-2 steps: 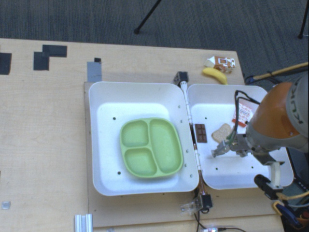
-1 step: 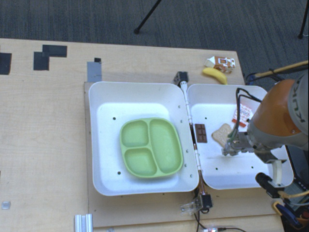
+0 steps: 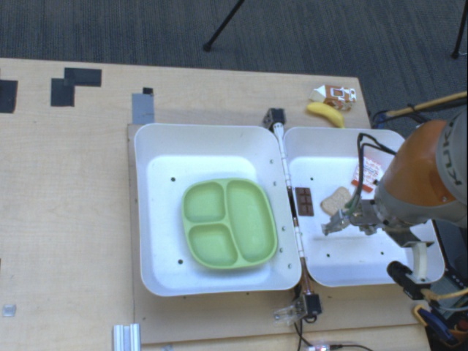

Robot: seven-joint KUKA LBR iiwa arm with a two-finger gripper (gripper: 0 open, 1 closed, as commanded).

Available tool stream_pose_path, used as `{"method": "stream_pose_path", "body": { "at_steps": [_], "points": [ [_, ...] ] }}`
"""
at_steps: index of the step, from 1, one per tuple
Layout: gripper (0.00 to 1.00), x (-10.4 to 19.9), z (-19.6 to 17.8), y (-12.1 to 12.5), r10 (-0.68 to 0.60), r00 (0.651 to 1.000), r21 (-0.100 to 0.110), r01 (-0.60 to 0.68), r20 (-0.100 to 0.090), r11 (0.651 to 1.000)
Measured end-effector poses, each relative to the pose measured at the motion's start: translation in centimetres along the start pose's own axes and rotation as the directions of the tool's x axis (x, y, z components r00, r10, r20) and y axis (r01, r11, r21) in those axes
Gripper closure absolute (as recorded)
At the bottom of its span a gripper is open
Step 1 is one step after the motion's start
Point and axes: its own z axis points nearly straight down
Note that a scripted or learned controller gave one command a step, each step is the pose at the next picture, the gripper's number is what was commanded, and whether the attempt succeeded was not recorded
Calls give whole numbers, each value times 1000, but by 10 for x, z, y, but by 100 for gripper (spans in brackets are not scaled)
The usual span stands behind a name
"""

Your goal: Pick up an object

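Two shallow white bins sit side by side on the pale wooden table (image 3: pixel 66 210).

Left bin (image 3: pixel 157 196): a light green divided plate (image 3: pixel 229 224) with three compartments lies flat near its middle, tilted a little against the bin's edges.

Right bin (image 3: pixel 322 265): a small dark brown bar (image 3: pixel 303 201) lies close to the left wall, just beside the seam between the bins. Next to it, a tan, biscuit-like piece (image 3: pixel 336 199). A red-and-white packet (image 3: pixel 368 171) lies further right, partly behind the arm.

The arm (image 3: pixel 428 178), grey with its orange band, comes in from the right and hangs over the right bin. The jaws (image 3: pixel 335 225) are low over the bin floor, just below the tan piece and near it. Whether they touch it I cannot tell. The metal tips are small and blurred from here; I cannot tell how wide they stand, and nothing is plainly seen between them.

Outside the bins, on the table behind the right one: a yellow banana (image 3: pixel 325 112) and, just beside it, a small white-and-orange carton (image 3: pixel 336 93). Dark patches mark the table's far left. A black cable loops near the arm's wrist.
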Motion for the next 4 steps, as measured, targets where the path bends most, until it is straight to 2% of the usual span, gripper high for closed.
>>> {"method": "stream_pose_path", "body": {
  "at_steps": [1,2,3,4],
  "points": [
    [100,1,-10,1,-2,1000,-3,2,-1,1000],
    [0,1,-10,1,-2,1000,-2,2,-1,1000],
    [0,23,21,-6,2,1000,8,-2,1,1000],
    [100,23,10,-3,0,1000,2,0,1,1000]
  ]
}}
